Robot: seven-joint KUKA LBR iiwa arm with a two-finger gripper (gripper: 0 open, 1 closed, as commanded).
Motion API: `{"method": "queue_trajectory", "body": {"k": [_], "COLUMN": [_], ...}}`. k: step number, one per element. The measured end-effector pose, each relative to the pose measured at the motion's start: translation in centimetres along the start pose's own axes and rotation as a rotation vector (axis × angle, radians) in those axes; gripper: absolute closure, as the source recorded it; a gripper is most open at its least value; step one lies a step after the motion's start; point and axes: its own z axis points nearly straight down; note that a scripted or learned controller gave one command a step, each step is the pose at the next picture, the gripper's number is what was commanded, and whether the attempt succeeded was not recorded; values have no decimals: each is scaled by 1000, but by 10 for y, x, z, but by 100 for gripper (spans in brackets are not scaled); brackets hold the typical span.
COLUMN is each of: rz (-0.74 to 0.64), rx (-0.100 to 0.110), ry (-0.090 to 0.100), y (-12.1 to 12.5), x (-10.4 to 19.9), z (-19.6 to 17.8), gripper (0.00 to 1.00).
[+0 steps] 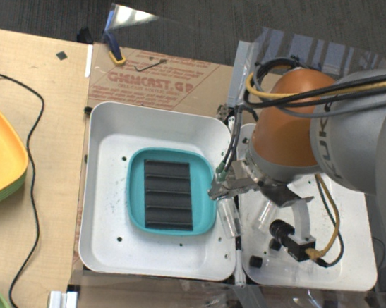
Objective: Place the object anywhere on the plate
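Seen from above at a slant, my grey arm with its orange band (294, 118) reaches in from three o'clock, and my hand (225, 190) hangs over the seam between two white bins. In the left bin (95, 243) lies a teal plate (136, 177), rounded and square, carrying a dark ridged block (168, 195) at its centre; that block looks like the task's object, already resting on the plate. My hand sits just beside the plate's three o'clock rim; I cannot tell how far it is open or whether it holds anything. I judge the placing step done or nearly so. The next move calls for lifting clear toward the right bin (346, 278) without nudging the plate.
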Motion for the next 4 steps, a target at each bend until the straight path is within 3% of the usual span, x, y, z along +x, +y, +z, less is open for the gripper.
{"method": "queue_trajectory", "body": {"k": [1,2,3,4], "rz": [1,63,111,145], "rx": [0,0,0,1], "ry": [0,-1,0,0], "y": [0,-41,-40,-49], "x": [0,22,28,-3], "z": [0,-67,-68,-52], "gripper": [0,0,0,0]}}
